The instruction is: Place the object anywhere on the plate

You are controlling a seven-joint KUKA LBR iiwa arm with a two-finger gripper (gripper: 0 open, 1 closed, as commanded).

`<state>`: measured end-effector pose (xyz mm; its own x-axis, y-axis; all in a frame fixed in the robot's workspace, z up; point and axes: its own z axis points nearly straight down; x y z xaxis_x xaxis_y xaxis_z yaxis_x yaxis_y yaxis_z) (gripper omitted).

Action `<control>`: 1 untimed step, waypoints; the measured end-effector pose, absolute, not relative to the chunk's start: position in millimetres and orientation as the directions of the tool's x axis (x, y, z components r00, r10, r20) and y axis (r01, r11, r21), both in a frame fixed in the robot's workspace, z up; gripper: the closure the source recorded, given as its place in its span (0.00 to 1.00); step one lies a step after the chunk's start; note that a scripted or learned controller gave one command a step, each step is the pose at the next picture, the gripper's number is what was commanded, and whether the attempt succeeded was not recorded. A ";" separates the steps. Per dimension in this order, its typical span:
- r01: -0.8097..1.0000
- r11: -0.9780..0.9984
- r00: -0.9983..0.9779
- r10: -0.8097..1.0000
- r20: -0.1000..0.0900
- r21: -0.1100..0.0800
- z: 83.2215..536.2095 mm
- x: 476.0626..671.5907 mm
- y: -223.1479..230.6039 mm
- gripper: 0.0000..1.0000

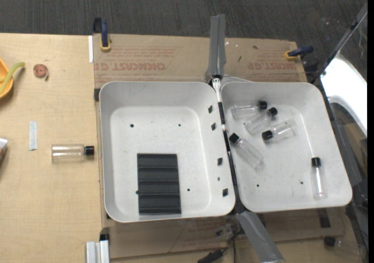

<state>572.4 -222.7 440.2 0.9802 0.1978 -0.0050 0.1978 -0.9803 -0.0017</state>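
A black ridged plate lies flat in the left bin, near its front wall. Several clear vials with black caps lie on their sides in the right bin. One vial and a second vial lie close together near the back left. A third vial rests just in front of them. Another vial lies at a slant close to the bin's left wall. The last vial lies alone near the front right corner.
Another clear vial lies on the wooden bench left of the bins, by a small white strip. An orange item sits at the far left edge. Clamps hold the cardboard behind the bins. A white shape stands at the right.
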 end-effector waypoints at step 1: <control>0.197 -0.980 0.980 0.197 -0.003 -0.001 440.5 610.9 -104.9 0.00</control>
<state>610.9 -104.9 440.5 0.9804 0.1969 -0.0032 0.1969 -0.9804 -0.0007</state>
